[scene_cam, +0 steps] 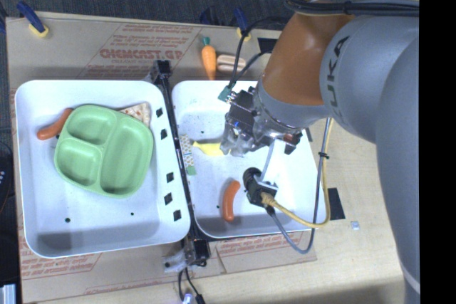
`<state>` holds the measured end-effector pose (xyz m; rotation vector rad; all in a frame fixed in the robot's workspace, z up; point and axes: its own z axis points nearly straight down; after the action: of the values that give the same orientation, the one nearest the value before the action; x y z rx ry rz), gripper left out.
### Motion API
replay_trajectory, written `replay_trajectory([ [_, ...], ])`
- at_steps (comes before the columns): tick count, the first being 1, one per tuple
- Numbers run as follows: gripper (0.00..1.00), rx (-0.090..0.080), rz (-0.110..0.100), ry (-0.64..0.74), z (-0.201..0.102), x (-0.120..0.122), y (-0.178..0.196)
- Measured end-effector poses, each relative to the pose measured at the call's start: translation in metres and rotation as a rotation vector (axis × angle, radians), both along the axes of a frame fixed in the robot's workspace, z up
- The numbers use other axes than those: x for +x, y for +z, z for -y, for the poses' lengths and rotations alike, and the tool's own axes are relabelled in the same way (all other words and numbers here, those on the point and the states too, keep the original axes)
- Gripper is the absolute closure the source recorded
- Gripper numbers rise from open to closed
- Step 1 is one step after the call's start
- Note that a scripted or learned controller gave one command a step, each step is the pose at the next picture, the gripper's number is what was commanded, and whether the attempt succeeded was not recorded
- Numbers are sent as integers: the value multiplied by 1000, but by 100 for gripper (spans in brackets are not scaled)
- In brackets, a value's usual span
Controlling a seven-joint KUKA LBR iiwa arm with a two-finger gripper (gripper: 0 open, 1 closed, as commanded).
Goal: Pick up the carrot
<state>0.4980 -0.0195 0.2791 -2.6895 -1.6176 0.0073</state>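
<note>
Carrot [207,60] — orange with a green top, lying on the bench just beyond the right bin's [308,181] far rim; gripper [234,142] — over that bin near a yellow piece [209,149], nothing visibly held, finger spread not discernible.

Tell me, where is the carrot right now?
The carrot lies outside both bins, on the cardboard just beyond the back rim of the right bin, beside a pale roll-shaped item. The gripper is inside that bin, away from it.
</note>
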Motion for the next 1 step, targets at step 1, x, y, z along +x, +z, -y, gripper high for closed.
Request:
replay_trajectory([
  [1,100,0,3,-86,69,-11,29],
])
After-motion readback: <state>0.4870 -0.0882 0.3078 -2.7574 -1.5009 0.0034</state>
